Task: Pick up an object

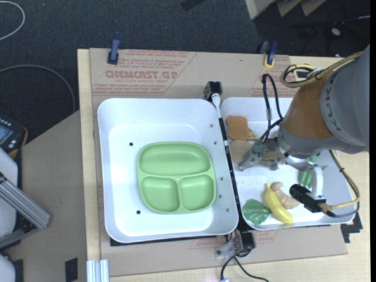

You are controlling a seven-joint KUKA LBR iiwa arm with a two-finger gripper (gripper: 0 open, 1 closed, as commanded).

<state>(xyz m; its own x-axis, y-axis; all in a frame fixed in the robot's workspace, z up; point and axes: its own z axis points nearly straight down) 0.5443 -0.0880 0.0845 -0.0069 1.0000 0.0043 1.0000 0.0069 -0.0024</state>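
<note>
Two bins are sitting on the bench (88, 157) — the pincer (258, 158) is hovering low in the right bin (247, 106), its state I cannot tell. Banana (277, 204) is lying just beside; next move — descending squarely onto it.

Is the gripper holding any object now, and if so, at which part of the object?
It cannot be told. The gripper is low in the right bin, close to a brown object, but nothing shows between its fingers.

Grey arm (346, 107), orange band, seemingly black cable.
</note>
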